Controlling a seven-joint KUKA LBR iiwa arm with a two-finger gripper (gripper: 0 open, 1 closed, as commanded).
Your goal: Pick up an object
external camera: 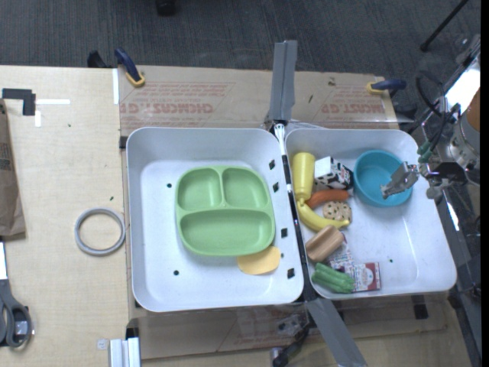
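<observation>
- Dark ribbed carpet lies behind a pale wooden tabletop [61, 167], with a sheet of printed cardboard [214, 98] under the two white bins.
- Left bin [145, 205]: a smooth, shallow plastic tub with rounded corners. It holds a light green tray [225, 209] with three compartments, and a flat yellow piece [260, 262] touching the tray's near edge.
- Right bin [412, 251]: the same shape, with toy food crowded along its left side.
- A yellow bottle [302, 170] stands nearest the divider, with a curved banana [317, 219] below it.
- A black-and-white cow-patterned item [333, 174] lies just beside the bottle.
- An orange sausage shape [330, 197] sits over a round cookie [333, 210].
- A tan bun [324, 243], a printed red-and-white packet [359, 274] and a glossy green vegetable [332, 279] lie toward the near edge.
- A round teal bowl [376, 176] sits at the far right of the group.
- The hand [397, 183], grey metal, reaches over the bowl's right rim; I cannot tell whether it is clenched or released, and nothing shows gripped in it.
- A grey ring [100, 230] lies on the tabletop left of the bins.
</observation>
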